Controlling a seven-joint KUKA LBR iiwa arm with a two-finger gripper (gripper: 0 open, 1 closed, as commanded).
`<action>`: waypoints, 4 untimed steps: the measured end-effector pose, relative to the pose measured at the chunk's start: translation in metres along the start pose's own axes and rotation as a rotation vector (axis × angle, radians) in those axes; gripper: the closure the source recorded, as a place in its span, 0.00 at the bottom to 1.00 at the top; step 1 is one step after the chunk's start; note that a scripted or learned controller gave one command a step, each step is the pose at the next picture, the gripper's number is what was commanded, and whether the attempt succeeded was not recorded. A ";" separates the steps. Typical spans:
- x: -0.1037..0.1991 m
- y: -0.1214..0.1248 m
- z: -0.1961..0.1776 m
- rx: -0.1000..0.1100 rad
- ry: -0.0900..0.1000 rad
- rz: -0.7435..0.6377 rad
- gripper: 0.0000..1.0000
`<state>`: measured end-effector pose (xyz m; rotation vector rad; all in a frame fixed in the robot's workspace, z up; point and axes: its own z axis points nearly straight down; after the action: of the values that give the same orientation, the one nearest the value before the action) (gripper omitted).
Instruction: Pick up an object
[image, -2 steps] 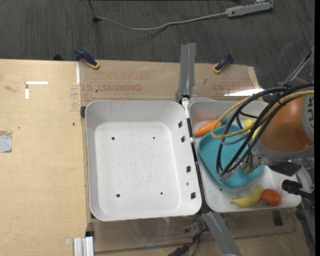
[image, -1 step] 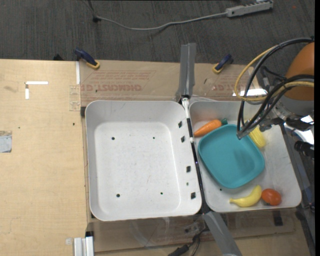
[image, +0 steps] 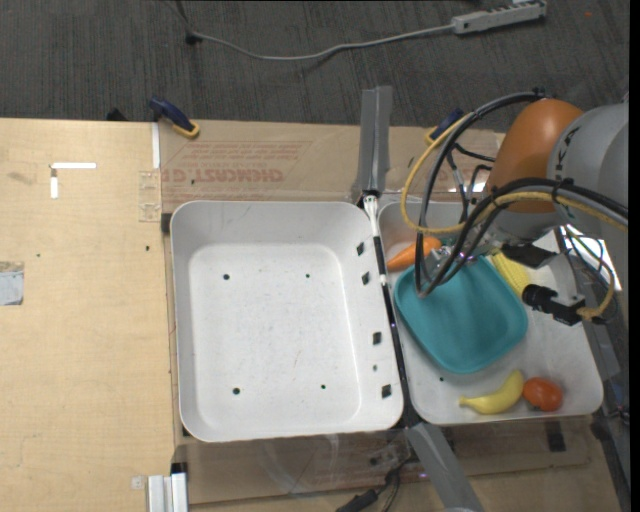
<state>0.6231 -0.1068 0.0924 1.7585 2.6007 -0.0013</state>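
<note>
we count two bins (image: 280, 225), one teal plate (image: 470, 320), one banana (image: 495, 396), one tomato (image: 543, 393), one carrot (image: 410, 253); can't tell the fingers' state.

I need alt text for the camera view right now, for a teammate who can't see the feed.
The grey arm reaches from the right over the right bin, its gripper low above a teal dish. A banana, a red-orange fruit and a carrot lie nearby.
</note>
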 end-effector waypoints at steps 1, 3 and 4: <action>-0.061 -0.002 0.000 0.003 0.011 -0.020 0.00; -0.086 -0.099 -0.027 -0.001 -0.002 -0.462 0.00; -0.034 -0.166 0.000 0.000 0.002 -0.419 0.00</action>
<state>0.4824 -0.2005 0.0919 1.1804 2.9112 0.0000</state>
